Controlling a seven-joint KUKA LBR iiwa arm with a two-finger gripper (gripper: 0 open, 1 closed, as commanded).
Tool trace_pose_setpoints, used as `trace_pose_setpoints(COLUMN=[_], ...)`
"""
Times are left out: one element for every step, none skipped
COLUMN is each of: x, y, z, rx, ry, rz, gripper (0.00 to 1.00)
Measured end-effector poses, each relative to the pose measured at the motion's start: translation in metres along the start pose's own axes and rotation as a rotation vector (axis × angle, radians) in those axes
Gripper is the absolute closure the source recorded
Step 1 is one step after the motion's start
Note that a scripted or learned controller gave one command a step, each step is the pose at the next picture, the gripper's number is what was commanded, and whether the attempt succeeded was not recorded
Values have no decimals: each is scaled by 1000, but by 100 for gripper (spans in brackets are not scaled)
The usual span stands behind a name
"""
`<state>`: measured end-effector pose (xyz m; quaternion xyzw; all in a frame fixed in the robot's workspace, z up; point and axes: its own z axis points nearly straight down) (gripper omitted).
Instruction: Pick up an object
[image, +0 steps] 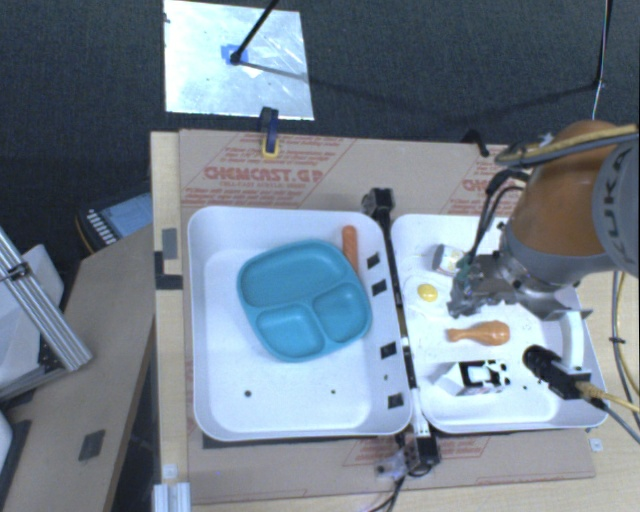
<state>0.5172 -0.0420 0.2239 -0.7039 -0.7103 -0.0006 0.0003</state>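
A robotics lab: bench (300, 160) with white bins (215, 400), aluminium framing (40, 310).

The grey KUKA arm (585, 215) is reaching in from three o'clock, its bulky orange-banded section filling the upper right and its wrist angling down toward nine o'clock. Cables are looping from the top of the orange band down along the wrist toward the tool. The two-finger gripper (464, 296) is hanging at the wrist's nine-o'clock end, pointing down and slightly toward seven o'clock, its dark metal body clustered tightly below the grey housing. From this slanted overhead angle the tips are blending into the gripper's own dark body, so their spacing is not readable.
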Motion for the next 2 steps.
trace_pose_setpoints(x=[49, 98], y=[10, 16], z=[-10, -16], rx=[-2, -2], ry=[1, 1], rz=[-1, -1], gripper=[100, 100])
